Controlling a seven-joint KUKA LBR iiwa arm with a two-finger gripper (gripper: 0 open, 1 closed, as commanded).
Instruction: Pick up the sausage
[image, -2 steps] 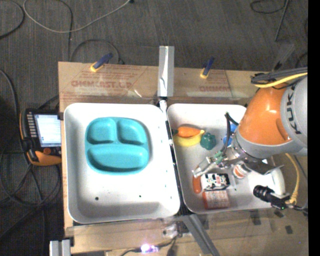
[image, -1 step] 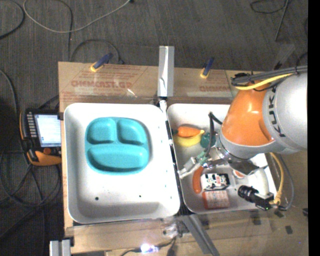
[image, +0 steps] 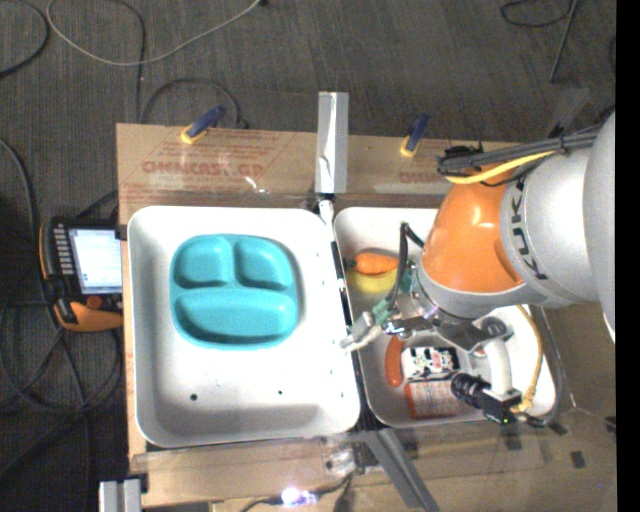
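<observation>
the 2 white bins (image: 150, 400) look like smooth plastic with a soft sheen. the turquoise tray (image: 236, 290) is matt plastic. the sausage (image: 393, 368) has a glossy orange-red skin. the arm (image: 560, 230) has smooth grey casing and a shiny orange band. the counter (image: 230, 165) is covered with dull brown cardboard.

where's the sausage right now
The sausage lies in the right bin, low on its left side, beside a red-and-white packet and just below the gripper.
</observation>
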